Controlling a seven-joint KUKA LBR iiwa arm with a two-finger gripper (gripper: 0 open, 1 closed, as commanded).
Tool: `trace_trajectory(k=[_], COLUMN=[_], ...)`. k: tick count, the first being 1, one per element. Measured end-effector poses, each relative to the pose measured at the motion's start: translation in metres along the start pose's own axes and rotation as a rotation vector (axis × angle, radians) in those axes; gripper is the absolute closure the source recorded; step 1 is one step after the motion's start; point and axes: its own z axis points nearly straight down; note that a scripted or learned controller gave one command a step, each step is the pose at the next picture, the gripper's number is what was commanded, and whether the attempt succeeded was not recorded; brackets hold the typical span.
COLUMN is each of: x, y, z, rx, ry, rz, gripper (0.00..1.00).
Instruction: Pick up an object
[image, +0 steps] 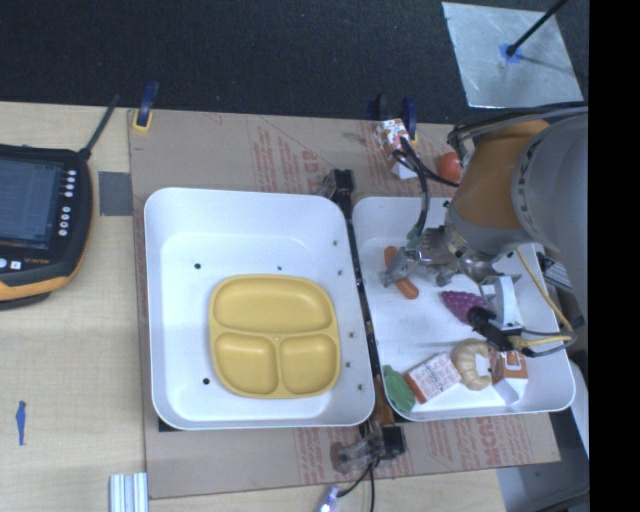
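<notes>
Gripper (400, 268) down in the right bin (530, 405), over a sausage (400, 284).

Left bin (165, 300) holds a yellow tray (275, 335). In the right bin the fingers sit low at the sausage, maybe touching it; the view is too murky to tell whether they are spread or pinching. Grapes (462, 301), a croissant (473, 362) and a carton (433, 378) lie nearer the front.

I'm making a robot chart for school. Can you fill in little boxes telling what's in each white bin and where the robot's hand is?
left bin: yellow divided tray
right bin: orange hot-dog toy, purple grapes, croissant, red-and-white packet, green piece
hand: low over the right bin's upper left, next to the hot-dog toy
holding something: can't tell
arm: reaches in from the right
</notes>
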Motion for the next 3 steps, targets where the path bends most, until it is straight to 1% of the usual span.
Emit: trace_trajectory(k=[2, 3], x=[-0.0025, 0.0061], y=[-0.0026, 0.0068], z=[-0.0003, -0.0005], rx=[0.002, -0.003], ry=[0.001, -0.001], rz=[0.001, -0.002], gripper=[0.00, 0.00])
